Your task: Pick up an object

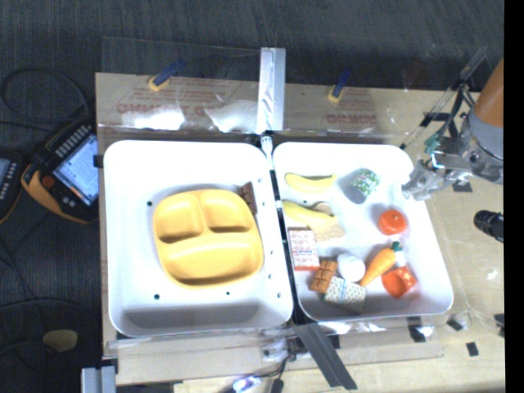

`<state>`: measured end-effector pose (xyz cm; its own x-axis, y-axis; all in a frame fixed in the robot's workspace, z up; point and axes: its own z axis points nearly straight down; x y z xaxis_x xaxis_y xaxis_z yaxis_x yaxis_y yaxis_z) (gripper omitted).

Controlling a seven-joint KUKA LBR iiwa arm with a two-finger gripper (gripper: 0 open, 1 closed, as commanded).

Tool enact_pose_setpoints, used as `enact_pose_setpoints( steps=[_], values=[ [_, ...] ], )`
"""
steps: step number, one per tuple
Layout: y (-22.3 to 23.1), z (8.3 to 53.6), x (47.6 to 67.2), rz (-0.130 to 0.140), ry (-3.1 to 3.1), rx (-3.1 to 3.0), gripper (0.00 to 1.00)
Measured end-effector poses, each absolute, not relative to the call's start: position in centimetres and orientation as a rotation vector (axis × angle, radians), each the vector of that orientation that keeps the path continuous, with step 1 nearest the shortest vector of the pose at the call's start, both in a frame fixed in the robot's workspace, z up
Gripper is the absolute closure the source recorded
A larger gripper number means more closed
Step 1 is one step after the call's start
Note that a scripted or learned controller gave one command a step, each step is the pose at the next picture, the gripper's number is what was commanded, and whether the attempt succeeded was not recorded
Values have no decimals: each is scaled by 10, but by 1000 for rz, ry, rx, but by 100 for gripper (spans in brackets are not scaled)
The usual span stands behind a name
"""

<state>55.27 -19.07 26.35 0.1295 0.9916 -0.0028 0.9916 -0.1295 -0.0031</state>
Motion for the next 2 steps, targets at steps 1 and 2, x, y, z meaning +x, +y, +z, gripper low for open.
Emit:
enact_pose_setpoints(
  steps=[1,2],
  values=[
    [-191,264,553,6,-2073,-2361,0],
    [-169,165,640,7,-2102,-2335,0]
  ],
)
